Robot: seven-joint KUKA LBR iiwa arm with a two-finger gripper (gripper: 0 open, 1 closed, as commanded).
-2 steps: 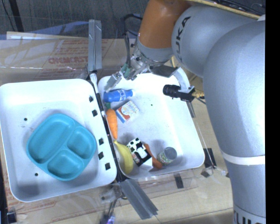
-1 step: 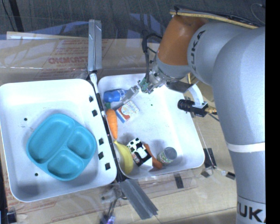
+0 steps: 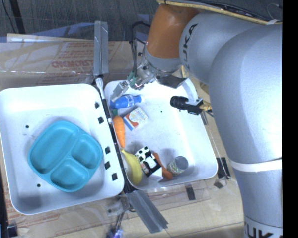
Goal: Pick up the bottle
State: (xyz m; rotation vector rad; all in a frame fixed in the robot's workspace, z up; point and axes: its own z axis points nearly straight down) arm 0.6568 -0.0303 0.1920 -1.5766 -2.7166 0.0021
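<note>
Arm (image 3: 238, 83) fills the foreground. Bottle (image 3: 125, 102), blue-capped, lies flat at the right bin's (image 3: 198, 133) far-left corner, beside a carton (image 3: 136, 118). Judged light, smooth, prone to roll; grasp mid-body across its width. End effector (image 3: 131, 82) hovers just above; state undeterminable.

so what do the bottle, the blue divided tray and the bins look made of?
Bottle: probably plastic, glossy blue with a pale end; highlights show on its body.
Divided tray: looks like moulded plastic, matte turquoise, with soft rounded compartment edges.
Bins: likely thin white plastic, smooth, slight sheen and rounded rims.
</note>
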